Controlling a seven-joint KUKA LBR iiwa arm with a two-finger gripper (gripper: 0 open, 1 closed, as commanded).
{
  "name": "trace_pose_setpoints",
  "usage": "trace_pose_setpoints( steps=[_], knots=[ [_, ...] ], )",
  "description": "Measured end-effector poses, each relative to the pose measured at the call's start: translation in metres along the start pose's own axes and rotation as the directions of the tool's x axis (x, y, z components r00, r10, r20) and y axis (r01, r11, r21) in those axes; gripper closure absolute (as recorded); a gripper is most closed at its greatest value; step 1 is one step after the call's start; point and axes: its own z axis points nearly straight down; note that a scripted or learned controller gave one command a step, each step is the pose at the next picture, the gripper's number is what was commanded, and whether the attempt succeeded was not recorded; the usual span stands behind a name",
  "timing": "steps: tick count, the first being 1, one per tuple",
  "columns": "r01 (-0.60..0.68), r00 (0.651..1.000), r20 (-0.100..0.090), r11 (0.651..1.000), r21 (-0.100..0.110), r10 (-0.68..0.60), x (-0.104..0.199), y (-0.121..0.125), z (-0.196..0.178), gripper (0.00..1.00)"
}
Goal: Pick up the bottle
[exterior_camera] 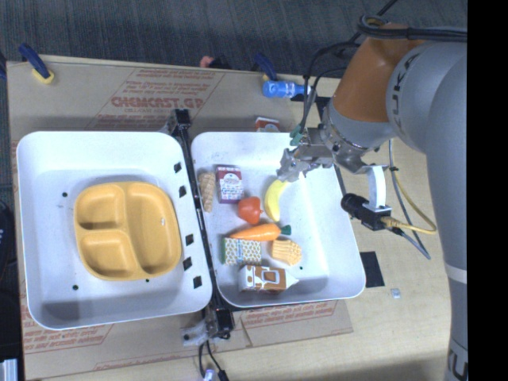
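Though near, the pincer [290, 167] hangs beside the banana [274, 199].

The arm [432, 86] is a thick, smooth grey tube with a broad orange band just above the wrist. Black cables loop over the band; a thin yellowish one trails to the right of the claw [287, 169]. The claw is small, grey metal, with a black cylindrical fitting just beside it

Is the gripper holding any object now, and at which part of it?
It cannot be told. The gripper hovers just above the yellow toy banana in the right white bin.
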Motion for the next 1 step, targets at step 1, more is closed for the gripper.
trace_pose_setpoints(
  steps=[1],
  knots=[
    [0.049, 0.999, 0.001, 0.999, -0.003, -0.049, -0.0709, -0.0693, -0.0159, 1.0]
  ],
)
